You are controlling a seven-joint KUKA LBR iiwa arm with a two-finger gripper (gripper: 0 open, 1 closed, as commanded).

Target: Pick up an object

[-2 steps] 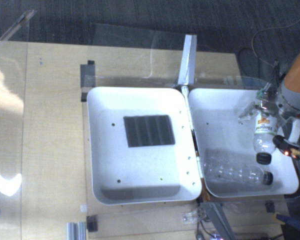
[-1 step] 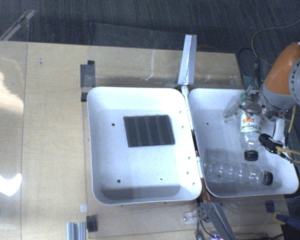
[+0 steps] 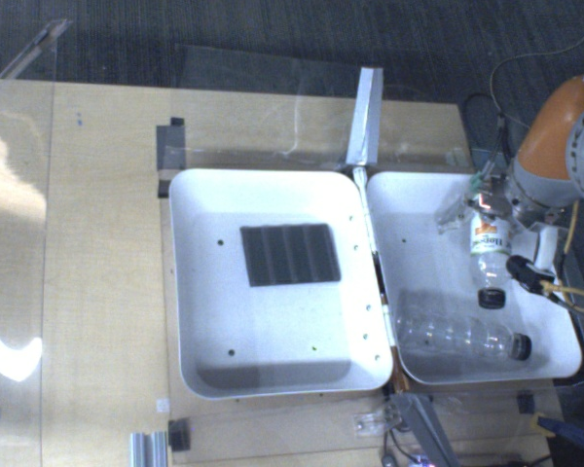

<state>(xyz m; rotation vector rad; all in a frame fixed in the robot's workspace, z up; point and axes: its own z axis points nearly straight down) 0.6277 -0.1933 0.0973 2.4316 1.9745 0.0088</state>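
Gripping the small clear bottle (image 3: 485, 236) at its labelled middle suits the gripper (image 3: 491, 205); whether it clasps it, I cannot tell. Light, slippery plastic.

A: How much of the arm (image 3: 565, 144) shows?

B: Little. The picture's right edge cuts it off past the orange band, and its gripper (image 3: 487, 202) is too cluttered with cables to read.

A: And the small bottle (image 3: 485, 239) under it?

B: Its top is hidden by the gripper, and the label print is too small to read.

A: The clear bottle (image 3: 462, 339) lying in the right bin (image 3: 419, 261)?

B: Nearly see-through, so its outline blurs into the white floor. Only the dark cap end is plain.
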